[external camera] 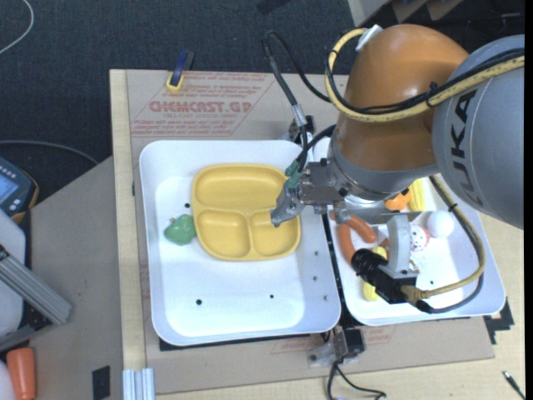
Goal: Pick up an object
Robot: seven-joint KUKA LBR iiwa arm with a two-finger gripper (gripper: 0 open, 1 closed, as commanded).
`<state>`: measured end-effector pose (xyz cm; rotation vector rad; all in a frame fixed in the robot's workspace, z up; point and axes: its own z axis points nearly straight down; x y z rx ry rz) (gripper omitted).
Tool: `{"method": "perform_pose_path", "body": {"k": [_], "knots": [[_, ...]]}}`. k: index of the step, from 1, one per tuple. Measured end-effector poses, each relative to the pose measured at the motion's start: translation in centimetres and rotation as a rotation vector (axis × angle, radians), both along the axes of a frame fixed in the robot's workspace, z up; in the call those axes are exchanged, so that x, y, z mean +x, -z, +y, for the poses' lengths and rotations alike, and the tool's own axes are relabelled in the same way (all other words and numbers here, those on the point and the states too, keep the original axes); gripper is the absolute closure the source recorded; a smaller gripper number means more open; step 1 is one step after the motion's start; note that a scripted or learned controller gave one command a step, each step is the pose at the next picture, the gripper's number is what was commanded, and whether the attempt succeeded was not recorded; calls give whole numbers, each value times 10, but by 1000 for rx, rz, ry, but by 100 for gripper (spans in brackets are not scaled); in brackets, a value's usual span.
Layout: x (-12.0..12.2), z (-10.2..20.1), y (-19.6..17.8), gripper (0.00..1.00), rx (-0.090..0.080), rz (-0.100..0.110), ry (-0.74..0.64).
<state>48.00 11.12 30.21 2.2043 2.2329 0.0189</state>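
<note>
Touching the yellow divided plate (pixel 241 211), the tool (pixel 285 204) reaches its right rim.

The arm (pixel 466 132) is grey, with black lettering on its casing cut off at the frame's edge. Above the wrist sits a rounded, glossy orange band (pixel 400 82). Black and yellow cables (pixel 366 98) loop across it, and another black cable curves below. A grey ring sits under the orange, then a small metal claw (pixel 287 198) with green detail.
</note>
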Motion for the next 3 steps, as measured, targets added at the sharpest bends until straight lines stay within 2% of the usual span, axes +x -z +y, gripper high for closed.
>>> {"method": "perform_pose_path", "body": {"k": [1, 2, 3], "knots": [[0, -6, -5, 100, -5, 9, 11], [6, -77, 30, 100, -7, 16, 20], [0, -10, -86, 100, 0, -3, 3]]}}
